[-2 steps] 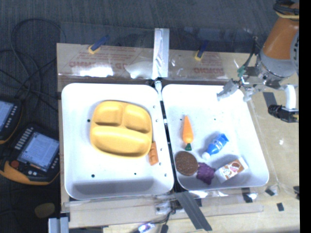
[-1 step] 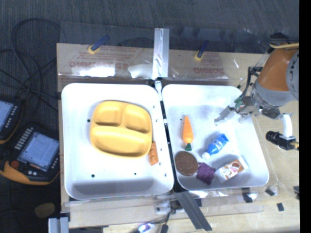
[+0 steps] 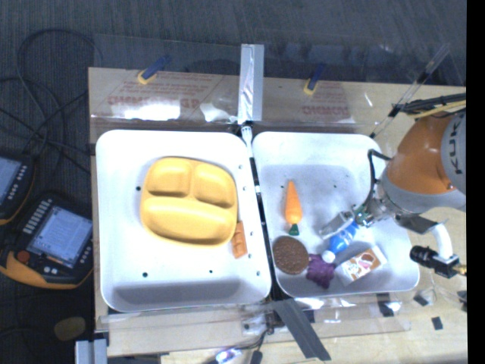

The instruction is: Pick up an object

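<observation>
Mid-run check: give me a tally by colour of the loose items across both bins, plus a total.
Yellow: 1, divided tray, left bin.
Orange: 2, carrot in right bin; small piece by the tray.
Brown: 1, round disc.
Purple: 1, small toy.
Blue: 1, bottle.
White: 1, printed carton.
Total: 7

Only partial letters "KU" read on the arm's orange band (image 3: 455, 146); the bench's red print is illegible.
</observation>
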### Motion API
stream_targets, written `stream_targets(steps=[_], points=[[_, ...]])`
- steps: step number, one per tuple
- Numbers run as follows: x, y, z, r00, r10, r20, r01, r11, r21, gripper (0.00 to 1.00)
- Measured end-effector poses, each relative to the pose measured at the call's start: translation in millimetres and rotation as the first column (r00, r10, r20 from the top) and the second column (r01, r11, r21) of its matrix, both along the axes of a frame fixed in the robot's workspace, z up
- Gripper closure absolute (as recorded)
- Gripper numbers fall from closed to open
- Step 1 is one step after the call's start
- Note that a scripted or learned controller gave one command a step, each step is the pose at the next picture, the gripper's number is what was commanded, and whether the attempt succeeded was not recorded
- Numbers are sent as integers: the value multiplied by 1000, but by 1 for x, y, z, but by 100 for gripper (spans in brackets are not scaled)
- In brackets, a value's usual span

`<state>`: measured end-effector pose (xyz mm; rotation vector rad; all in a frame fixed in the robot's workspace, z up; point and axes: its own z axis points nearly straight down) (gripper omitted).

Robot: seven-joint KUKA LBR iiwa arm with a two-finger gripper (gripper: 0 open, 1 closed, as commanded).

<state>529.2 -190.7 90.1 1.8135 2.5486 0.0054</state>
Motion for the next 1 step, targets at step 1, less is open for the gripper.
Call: stream_targets(steps=[1], points=[[-40, 17, 1, 999, 34, 4, -34, 999, -3, 0]])
